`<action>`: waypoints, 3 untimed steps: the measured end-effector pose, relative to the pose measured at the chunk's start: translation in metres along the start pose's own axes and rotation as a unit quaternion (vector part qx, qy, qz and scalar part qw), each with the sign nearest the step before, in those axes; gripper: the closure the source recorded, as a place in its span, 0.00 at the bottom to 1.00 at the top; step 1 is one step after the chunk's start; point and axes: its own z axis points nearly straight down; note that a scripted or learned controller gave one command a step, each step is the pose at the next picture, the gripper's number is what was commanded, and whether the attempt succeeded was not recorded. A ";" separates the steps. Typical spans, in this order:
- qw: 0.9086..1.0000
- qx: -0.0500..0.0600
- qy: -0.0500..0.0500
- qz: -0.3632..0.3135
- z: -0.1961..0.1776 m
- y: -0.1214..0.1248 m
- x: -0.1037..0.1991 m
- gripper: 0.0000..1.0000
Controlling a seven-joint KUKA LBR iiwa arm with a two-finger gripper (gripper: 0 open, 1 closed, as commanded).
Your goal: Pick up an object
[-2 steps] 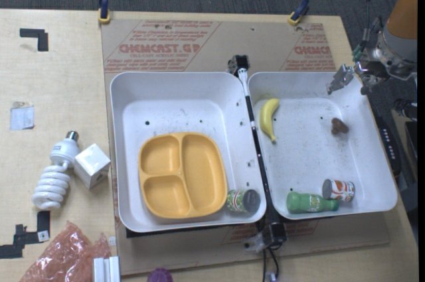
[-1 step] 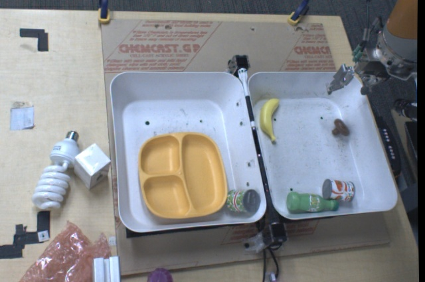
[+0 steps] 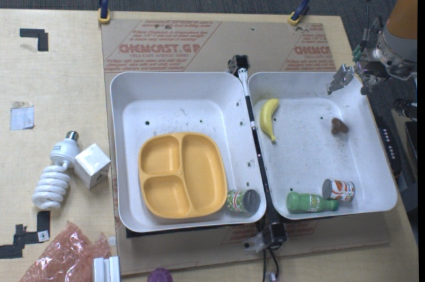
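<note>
One banana (image 3: 268, 118) lies well left of the jaws (image 3: 343, 78).

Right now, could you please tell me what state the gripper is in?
Gripper: at the upper right corner of the right white bin; nothing seen held; open or closed cannot be told.

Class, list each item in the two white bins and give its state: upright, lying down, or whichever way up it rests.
Yellow three-compartment plastic plate: flat, face up.
Yellow banana: lying flat.
Green plastic bottle: on its side.
Small red-and-white can: on its side.
Small green-labelled can: on its side.
</note>
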 end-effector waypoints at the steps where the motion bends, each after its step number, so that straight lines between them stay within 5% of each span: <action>1: 1.000 0.000 0.000 0.000 0.000 0.000 0.000 0.00; 3: 1.000 0.000 0.000 0.000 0.000 0.000 0.000 0.00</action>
